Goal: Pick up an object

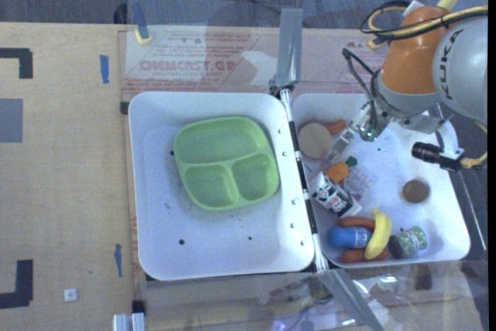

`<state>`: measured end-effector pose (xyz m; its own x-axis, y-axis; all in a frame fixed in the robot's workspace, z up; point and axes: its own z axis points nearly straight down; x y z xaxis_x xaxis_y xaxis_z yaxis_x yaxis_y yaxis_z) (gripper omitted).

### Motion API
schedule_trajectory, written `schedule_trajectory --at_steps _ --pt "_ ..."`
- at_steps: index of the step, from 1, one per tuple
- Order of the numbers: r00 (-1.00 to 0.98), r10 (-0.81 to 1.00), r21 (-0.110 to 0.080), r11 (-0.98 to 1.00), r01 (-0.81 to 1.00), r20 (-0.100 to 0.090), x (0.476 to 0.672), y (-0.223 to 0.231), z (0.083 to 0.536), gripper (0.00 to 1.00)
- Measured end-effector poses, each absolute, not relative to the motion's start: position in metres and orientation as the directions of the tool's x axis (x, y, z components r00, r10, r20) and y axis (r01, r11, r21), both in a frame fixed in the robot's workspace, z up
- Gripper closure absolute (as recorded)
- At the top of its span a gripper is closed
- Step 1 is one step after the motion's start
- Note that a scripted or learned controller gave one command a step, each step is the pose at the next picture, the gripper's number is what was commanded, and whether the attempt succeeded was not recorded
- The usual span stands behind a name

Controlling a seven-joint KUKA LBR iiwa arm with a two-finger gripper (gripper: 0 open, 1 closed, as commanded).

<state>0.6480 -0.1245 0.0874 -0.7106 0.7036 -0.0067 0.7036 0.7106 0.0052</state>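
Note:
My gripper (350,137) hangs low over the back left part of the right bin (449,244), below the orange wrist band. It is just right of a round tan disc (314,140) and a small orange piece (335,125). Below it lie another orange piece (337,170), a clear packet (359,183) and a small black-and-white carton (332,197). A yellow banana (378,235), a red sausage (353,222), a blue item (346,237) and a green can (411,242) crowd the front of the bin. A brown disc (416,191) lies alone at the right.
The left bin (155,244) holds a green divided plate (226,163). The metal divider (298,174) between the bins runs just left of the objects. Cables (434,155) hang from the wrist over the right bin's back.

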Motion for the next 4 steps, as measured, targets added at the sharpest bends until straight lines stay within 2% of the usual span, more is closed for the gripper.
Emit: schedule_trajectory --at_steps 1,2,3,4 --pt "-0.671 0.742 0.003 0.671 0.742 -0.005 0.648 -0.14 0.287 0.0" --pt "-0.785 0.619 0.01 0.785 0.619 -0.016 0.602 -0.15 0.102 0.0" --pt "-0.761 0.649 0.0 0.761 0.649 -0.001 0.656 -0.188 0.086 0.0" --pt "-0.773 0.634 0.005 0.773 0.634 -0.007 0.653 -0.137 0.164 0.0"
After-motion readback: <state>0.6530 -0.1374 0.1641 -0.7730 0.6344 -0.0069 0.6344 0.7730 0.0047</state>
